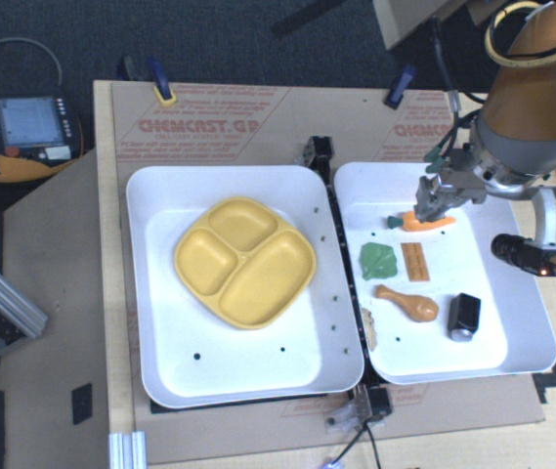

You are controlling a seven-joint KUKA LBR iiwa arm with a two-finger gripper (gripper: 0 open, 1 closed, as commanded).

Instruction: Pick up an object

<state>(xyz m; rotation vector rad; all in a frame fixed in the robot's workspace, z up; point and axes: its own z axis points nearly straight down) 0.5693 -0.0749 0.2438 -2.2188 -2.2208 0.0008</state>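
Two white bins on cardboard-topped bench. Gripper low in right bin, directly over orange carrot; grip state impossible to tell. Risk: glancing contact, carrot sliding toward green piece just beyond.

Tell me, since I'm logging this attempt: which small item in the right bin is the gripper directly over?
The orange carrot-like piece; the gripper sits right on it, while the other four items lie nearer the camera.

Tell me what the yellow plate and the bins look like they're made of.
The yellow plate looks like moulded plastic with a matte finish: one even colour, with soft rounded ridges dividing its three compartments. The bins look like thin white plastic, smooth and slightly glossy, with rounded corners; it's hard to be certain.
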